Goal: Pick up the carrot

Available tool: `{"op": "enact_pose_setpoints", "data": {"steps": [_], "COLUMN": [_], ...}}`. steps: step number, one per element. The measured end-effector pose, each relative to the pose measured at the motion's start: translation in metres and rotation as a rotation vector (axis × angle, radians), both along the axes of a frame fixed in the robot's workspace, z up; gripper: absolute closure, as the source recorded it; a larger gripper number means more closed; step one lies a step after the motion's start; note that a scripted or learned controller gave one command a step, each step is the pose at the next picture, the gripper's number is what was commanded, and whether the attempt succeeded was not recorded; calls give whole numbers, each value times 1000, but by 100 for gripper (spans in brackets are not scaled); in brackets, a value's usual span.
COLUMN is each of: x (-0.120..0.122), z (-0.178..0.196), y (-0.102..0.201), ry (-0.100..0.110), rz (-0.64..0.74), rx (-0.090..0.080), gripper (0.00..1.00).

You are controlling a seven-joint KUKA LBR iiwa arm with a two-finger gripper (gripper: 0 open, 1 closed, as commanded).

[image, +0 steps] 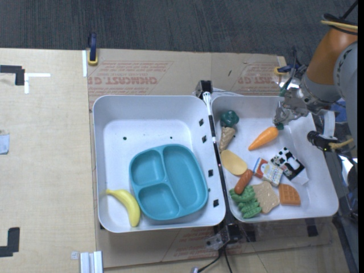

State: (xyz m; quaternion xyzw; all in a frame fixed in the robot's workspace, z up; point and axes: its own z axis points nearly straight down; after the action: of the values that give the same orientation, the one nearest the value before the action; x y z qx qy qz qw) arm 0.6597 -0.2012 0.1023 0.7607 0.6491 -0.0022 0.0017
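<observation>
Nearest to the camera, in the front of the right bin [327, 212], lie a green pea pod [245, 202], a cracker [266, 196] and a waffle [289, 195]. All three are well below the fingers [280, 119] in the view. A little farther, a sausage [243, 181] and a yellow chip [234, 162] lie to the lower left of the fingers, and a small box [271, 171] with a black and white card [291, 164] lies right below them.

In the left bin [108, 152], far to the left of the fingers, a blue tray [168, 181] sits with a banana [127, 205] beside its front left corner.

The carrot [263, 137] lies in the back half of the right bin. It is tilted, and its thick end points up and to the right, toward the fingers. This end is touching the fingers or just under them; I cannot tell which. I also cannot tell if the fingers are open or closed, because they are dark and small here.

An ice cream cone [228, 131] with a green top lies to the left of the fingers, near the wall between the bins.

The arm [333, 61] reaches in from the right, above the table [45, 152].
</observation>
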Motion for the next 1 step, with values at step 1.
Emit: {"op": "enact_pose_setpoints", "data": {"steps": [1], "x": [0], "z": [0], "y": [0], "ry": [0], "rz": [0], "rx": [0], "gripper": [0]}}
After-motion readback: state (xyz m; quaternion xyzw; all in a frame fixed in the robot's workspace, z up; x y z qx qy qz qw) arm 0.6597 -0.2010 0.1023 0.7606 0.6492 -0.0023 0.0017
